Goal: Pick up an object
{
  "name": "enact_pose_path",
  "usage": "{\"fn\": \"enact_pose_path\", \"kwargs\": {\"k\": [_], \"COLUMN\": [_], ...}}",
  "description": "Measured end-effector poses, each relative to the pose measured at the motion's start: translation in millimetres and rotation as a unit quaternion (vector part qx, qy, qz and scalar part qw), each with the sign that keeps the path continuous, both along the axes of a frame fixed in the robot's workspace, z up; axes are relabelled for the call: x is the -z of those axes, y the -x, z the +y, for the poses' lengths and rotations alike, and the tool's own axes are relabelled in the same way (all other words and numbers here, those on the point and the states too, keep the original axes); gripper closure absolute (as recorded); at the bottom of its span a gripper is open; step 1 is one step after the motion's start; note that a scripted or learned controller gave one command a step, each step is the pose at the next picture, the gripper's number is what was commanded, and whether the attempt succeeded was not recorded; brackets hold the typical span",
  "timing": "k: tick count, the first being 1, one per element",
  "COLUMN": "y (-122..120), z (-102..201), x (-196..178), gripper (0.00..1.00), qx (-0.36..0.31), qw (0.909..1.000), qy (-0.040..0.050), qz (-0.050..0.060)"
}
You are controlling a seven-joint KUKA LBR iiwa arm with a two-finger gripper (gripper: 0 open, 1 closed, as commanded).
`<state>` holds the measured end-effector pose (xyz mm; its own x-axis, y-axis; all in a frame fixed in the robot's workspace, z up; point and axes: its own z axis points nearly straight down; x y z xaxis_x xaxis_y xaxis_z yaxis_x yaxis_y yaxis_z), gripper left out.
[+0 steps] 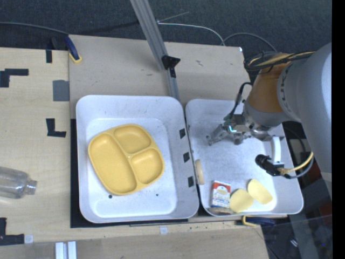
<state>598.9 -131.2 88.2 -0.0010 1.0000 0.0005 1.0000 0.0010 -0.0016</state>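
Two white bins sit side by side. The left bin (86, 112) holds a yellow divided tray (125, 158). In the right bin (202, 112), the gripper (215, 137) hangs near 12 o'clock, fingers seemingly spread with nothing between them. At 6 o'clock lie a small carton (220, 193) and two yellow pieces (250, 196), perhaps chips.

Even, fairly bright overhead light, soft shadows, slightly blurred, perhaps mildly overexposed whites.

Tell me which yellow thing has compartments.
The tray in the left bin: three compartments. The two yellow pieces in the right bin are plain lumps.
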Motion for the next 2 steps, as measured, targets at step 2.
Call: {"fn": "enact_pose_path", "kwargs": {"k": [2], "y": [-0.1], "z": [0.3], "x": [0.0], "gripper": [0.00], "qx": [0.000], "qw": [1.0000], "qy": [-0.0004], "qz": [0.000]}}
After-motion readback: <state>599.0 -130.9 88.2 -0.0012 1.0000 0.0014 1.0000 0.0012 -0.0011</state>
